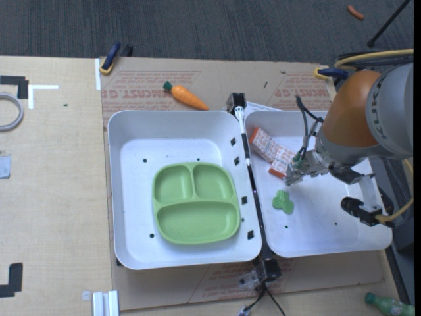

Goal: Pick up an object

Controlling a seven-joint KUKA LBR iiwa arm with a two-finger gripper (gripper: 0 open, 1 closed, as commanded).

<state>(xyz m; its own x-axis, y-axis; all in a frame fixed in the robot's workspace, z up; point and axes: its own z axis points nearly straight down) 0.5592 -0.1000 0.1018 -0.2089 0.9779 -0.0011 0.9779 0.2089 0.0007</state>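
Over the right bin [329,239], the gripper [294,175], jaw state impossible to tell, is hovering beside the red-and-white packet [271,149], risking sliding off its flat edge

Over the tabletop [52,196] now, pale tan, with a cardboard sheet [197,78] spread across its middle. Two white bins sit side by side on that cardboard, touching along their inner edges: the left bin [125,176] and the right bin [329,239]. Behind the left bin, a toy carrot [186,96] lies on the cardboard, green end pointing left. At the cardboard's far left corner sits a blue and yellow clamp [110,56]. Black tape marks [14,278] and a grey ring [10,114] mark the tabletop's left side. A green bottle [388,303] lies at the near right corner.
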